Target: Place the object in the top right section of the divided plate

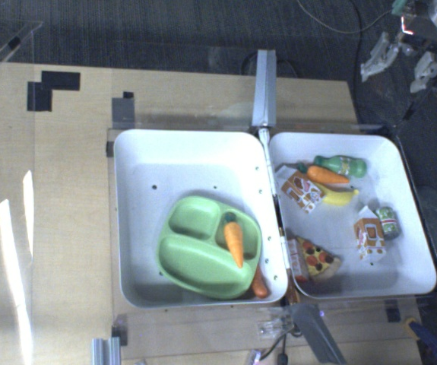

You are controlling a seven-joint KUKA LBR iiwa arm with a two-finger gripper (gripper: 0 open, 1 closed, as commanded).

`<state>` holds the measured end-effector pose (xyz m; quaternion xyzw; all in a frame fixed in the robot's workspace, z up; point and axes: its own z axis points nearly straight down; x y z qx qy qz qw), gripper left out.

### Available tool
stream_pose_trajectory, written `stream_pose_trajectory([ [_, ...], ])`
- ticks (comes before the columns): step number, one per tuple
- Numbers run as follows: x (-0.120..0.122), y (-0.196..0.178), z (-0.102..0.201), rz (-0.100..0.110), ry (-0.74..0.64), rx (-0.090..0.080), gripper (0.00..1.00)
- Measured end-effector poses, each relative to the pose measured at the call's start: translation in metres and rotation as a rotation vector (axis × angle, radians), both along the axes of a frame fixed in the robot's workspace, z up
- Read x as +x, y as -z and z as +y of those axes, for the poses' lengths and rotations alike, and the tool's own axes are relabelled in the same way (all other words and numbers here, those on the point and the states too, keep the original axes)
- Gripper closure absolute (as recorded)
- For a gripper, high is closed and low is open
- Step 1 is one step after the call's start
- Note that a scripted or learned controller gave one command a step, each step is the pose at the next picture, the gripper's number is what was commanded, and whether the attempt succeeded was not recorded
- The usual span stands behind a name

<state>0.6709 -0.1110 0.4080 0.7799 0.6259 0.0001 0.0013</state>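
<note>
The pincer (404, 55) hangs at the far upper right, beyond the bench, its pale fingers spread apart with nothing between them; the arm above is cut off by the frame. Well down and left of it, a carrot (234, 242) lies in the right-hand section of the green divided plate (195, 261), partly overhanging the rim. A second orange item (259, 286) peeks out from under the plate's edge, mostly hidden.

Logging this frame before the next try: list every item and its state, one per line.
claw: open, holding nothing, above the bench's far right corner
divided plate: flat in left bin
carrot: lying in the plate's right section
second carrot: on other items, right bin
green bottle: on its side
banana: lying flat
pizza slice: lying flat
</note>
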Motion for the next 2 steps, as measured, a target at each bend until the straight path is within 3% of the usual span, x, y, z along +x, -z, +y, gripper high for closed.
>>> stream_pose_trajectory([
  [1, 0.000, -0.026, -0.047, -0.001, -0.072, 0.000, 0.00],
  [2, 0.000, -0.027, -0.082, -0.002, -0.115, -0.001, 0.00],
])
